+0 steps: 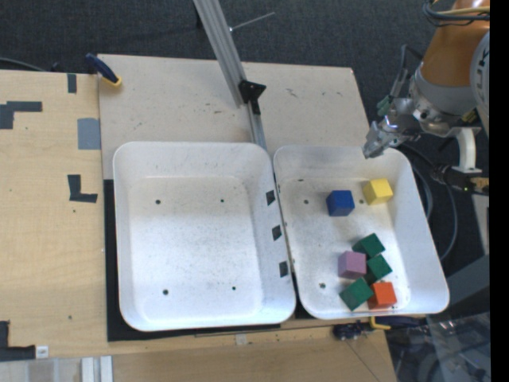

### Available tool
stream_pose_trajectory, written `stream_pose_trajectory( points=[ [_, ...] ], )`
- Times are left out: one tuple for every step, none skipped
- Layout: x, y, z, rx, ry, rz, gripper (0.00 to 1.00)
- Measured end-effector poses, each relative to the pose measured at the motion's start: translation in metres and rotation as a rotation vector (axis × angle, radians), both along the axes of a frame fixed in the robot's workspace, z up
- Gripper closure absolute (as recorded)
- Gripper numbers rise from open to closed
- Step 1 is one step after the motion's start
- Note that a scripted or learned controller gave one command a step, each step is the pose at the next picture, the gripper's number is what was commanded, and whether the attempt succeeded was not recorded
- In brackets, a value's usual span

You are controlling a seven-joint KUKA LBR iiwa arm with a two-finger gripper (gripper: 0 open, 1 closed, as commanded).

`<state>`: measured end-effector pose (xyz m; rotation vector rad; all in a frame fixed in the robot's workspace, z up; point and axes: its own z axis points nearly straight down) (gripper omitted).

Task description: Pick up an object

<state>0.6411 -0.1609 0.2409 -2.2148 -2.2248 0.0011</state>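
The right bin (421,237) holds several small blocks. A blue cube (340,203) and a yellow cube (378,191) lie near its far side. Closer to the front sit a purple cube (351,263), three green blocks (369,246) (379,267) (357,294) and an orange cube (384,294) in a tight cluster. My gripper (375,145) hangs over the bin's far right corner, above and just behind the yellow cube. Nothing shows between its fingers.
The left bin (127,237) sits beside the right one on the wooden bench. A slanted metal rail (227,50) with a black clamp (251,91) runs down to the gap between the bins. A blue and yellow clip (103,70) lies at the bench's far left.
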Motion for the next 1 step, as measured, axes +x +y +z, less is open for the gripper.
stream_pose_trajectory(
  points=[
    [-0.0071,0.0502,-0.0112,0.001,0.001,0.001,1.0]
  ],
)
